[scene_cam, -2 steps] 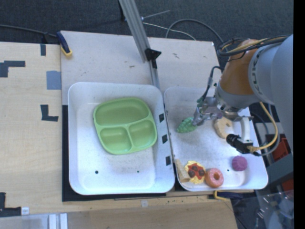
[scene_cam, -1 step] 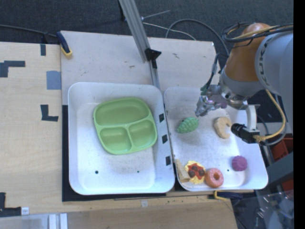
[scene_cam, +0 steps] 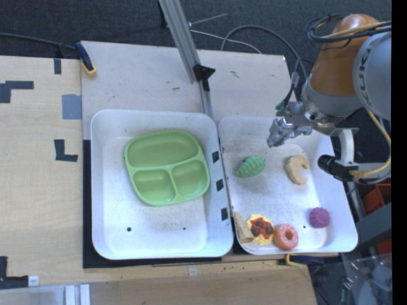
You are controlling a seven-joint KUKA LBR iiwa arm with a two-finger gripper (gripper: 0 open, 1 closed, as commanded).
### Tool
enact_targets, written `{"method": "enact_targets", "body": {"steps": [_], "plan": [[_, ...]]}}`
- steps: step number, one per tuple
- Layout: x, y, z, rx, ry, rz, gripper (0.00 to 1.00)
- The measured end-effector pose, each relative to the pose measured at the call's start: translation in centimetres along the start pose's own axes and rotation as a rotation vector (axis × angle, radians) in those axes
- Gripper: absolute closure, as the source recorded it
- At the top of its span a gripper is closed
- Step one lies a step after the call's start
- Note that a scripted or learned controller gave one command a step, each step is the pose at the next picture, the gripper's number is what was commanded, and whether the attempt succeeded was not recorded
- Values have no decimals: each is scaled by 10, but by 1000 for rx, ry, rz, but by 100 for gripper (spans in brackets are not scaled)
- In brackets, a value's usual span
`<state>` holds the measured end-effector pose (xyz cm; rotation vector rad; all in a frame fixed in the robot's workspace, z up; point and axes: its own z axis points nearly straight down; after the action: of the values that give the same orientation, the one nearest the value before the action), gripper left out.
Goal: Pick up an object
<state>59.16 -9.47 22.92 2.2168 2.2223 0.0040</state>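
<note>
Croissant (scene_cam: 296, 169) lying nearest, at four o'clock of gripper (scene_cam: 278, 136); hovering above right bin (scene_cam: 337, 230), grip state impossible to tell. Advising centring overhead before descending, avoiding cone (scene_cam: 252, 166).

Gripper (scene_cam: 280, 135): above right bin (scene_cam: 337, 234), holding nothing | Right bin: green toy (scene_cam: 252, 166), croissant (scene_cam: 296, 169), purple ball (scene_cam: 319, 217), donut (scene_cam: 285, 236), pizza slice (scene_cam: 257, 227) | Left bin (scene_cam: 108, 227): green divided plate (scene_cam: 167, 166)

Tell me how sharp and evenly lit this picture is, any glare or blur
Camera view: soft overall, lighting even and diffuse with faint shadows; mild glare on the white bin rims; the claw is slightly smeared; the green divided plate and pink donut read clearly but lack fine detail.
</note>
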Motion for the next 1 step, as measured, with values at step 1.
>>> {"method": "enact_targets", "body": {"steps": [1], "plan": [[6,6,-60,-2,-1,0,100]]}}
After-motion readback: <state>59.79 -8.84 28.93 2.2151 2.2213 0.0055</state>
